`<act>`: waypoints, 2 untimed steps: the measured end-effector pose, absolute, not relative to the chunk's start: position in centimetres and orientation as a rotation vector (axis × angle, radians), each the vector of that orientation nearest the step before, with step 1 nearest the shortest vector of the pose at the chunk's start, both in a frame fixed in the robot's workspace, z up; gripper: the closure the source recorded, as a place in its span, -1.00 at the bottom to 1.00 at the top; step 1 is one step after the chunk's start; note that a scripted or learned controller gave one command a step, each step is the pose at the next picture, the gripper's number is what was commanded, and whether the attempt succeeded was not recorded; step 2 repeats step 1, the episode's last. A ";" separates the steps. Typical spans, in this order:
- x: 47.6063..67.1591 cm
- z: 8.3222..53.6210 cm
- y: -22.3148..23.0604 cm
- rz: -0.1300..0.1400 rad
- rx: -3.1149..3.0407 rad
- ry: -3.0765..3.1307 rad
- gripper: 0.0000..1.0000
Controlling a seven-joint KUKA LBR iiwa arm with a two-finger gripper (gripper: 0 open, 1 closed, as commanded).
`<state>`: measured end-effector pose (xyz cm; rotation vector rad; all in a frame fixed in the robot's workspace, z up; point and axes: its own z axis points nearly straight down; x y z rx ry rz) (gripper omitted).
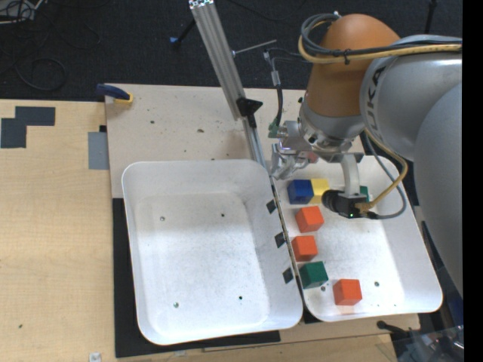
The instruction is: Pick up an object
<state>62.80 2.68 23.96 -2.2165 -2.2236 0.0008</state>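
The right bin (411, 274) holds several small blocks. A blue block (299, 191) and a yellow block (321, 185) lie side by side at its far left end. Below them along the left wall come an orange block (309, 219), another orange block (304, 246) and a green block (314, 274). A third orange block (347, 292) rests near the front. My gripper (289, 159) hangs just above and behind the blue block, over the far left corner of this bin. Nothing shows in its grasp.
The left bin (196, 255) sits beside the right one, sharing a divider with black clips (281, 240). A slanted aluminium post (226, 70) rises behind the bins. A small teal piece (364, 193) and a black cable fitting (343, 202) lie under the arm.
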 end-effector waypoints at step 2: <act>64.1 23.2 6.8 0.001 -2.216 -2.224 1.00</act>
